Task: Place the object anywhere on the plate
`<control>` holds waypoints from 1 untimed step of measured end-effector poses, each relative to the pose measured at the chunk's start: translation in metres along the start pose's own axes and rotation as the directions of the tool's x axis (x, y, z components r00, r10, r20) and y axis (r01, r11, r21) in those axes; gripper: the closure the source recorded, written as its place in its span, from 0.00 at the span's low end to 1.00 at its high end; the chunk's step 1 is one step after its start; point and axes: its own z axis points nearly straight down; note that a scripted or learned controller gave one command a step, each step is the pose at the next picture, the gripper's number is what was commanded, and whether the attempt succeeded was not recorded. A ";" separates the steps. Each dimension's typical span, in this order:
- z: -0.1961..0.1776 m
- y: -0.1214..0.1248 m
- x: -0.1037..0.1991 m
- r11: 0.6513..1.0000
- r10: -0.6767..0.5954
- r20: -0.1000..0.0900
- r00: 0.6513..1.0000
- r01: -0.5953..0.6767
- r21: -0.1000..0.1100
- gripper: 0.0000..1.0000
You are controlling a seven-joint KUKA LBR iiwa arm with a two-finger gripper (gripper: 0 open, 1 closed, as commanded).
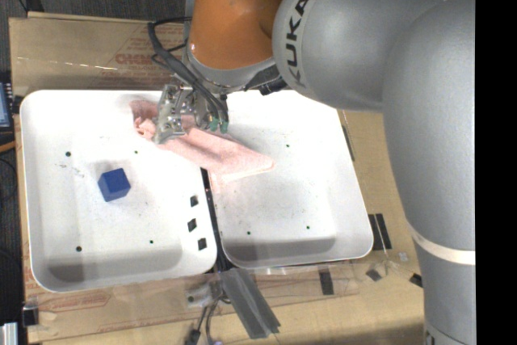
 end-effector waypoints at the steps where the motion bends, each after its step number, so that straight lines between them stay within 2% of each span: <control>1: -0.008 0.052 -0.001 1.000 -0.004 0.006 1.000 0.004 -0.001 1.00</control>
